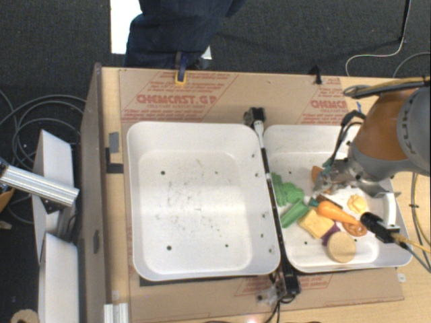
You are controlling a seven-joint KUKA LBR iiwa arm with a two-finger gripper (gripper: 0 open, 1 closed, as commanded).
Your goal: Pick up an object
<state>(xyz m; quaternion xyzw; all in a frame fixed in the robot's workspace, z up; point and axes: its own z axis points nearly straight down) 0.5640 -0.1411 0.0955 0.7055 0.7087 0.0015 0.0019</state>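
Observation:
My gripper (327, 180) hangs low over the middle of the right bin (296, 140), with the arm coming in from the right. Just below it lies a pile of toy food: an orange carrot (335, 212), a yellow block (314, 223), a tan round disc (341, 248) and a small purple piece (330, 233). Green pieces (288, 195) lie by the bin's left wall, left of the gripper. A small orange bit (315, 173) shows at the gripper's left side. A small yellow piece (356, 203) lies to the right of the carrot.
The left bin (195, 200) stands beside the right one, with a black divider strip (268, 180) between them. Cardboard (195, 96) lines the bench behind the bins. A person in dark clothes (182, 19) stands at the far edge.

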